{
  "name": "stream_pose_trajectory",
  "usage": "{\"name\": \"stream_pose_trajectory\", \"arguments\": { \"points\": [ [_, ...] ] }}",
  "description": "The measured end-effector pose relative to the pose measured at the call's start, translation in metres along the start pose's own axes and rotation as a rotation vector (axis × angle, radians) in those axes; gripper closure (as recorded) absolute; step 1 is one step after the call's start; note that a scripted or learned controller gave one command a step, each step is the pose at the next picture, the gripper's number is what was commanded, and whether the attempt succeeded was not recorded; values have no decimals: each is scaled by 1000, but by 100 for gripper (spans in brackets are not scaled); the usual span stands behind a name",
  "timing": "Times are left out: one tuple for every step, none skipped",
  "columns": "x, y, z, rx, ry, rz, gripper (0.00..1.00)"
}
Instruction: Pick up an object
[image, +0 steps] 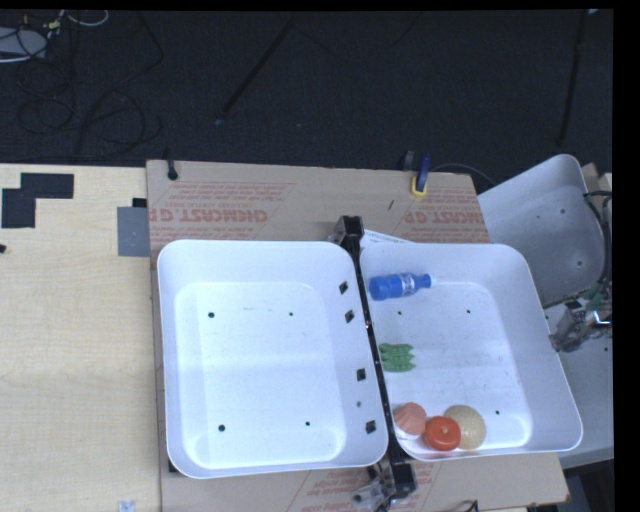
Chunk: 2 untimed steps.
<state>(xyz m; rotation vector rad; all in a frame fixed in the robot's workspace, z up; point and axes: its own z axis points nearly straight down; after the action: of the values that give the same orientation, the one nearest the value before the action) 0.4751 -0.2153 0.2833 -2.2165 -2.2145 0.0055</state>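
A: What sits in the right bin (520, 290)?

B: A blue plastic bottle (399, 286) lies on its side at about eleven o'clock, its paler cap pointing toward three. Near nine o'clock lies a small green piece (396, 357) with a bumpy outline.

A: And lower down?

B: Around seven o'clock three rounded things huddle together, touching: a pinkish lump (408, 417), a glossy red ball (442, 433) and a pale cream ball (466, 424).

A: The left bin (180, 300)?

B: Smooth white plastic, shallow, with rounded corners.

A: The gripper (578, 325)?

B: At three o'clock, outside the right bin's rim, well apart from everything. I cannot tell how it stands.
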Motion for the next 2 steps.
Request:
{"name": "stream_pose_trajectory", "arguments": {
  "points": [
    [0,0,-9,2,1,-3,100],
    [2,0,-39,-10,-4,-4,100]
  ]
}}
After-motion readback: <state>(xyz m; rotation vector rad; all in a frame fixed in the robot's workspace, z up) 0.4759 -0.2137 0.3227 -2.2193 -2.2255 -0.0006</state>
